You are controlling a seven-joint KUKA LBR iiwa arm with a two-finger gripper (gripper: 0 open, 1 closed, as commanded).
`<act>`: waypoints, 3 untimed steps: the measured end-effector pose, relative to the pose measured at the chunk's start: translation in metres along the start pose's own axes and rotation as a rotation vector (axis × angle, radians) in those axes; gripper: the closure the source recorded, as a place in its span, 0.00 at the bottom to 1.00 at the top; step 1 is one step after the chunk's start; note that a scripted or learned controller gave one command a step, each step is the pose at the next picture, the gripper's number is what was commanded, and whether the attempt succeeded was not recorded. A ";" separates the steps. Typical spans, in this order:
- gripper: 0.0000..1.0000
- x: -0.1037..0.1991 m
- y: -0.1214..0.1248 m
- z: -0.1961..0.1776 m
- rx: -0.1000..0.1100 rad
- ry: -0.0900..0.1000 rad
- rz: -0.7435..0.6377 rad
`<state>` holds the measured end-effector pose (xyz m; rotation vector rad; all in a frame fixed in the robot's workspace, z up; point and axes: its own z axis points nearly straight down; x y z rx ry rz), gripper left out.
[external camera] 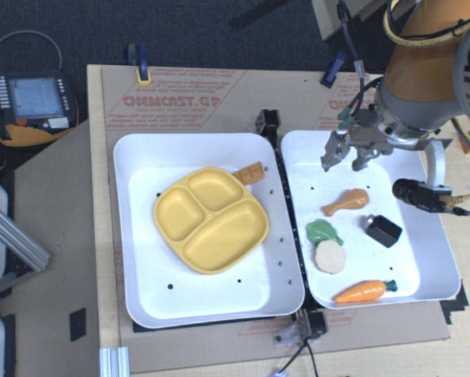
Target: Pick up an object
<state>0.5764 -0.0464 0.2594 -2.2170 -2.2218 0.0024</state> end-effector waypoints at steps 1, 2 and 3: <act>1.00 0.050 -0.027 0.000 0.001 0.001 -0.003; 1.00 0.089 -0.056 0.004 0.001 0.000 0.001; 1.00 0.133 -0.071 0.015 0.001 -0.001 0.000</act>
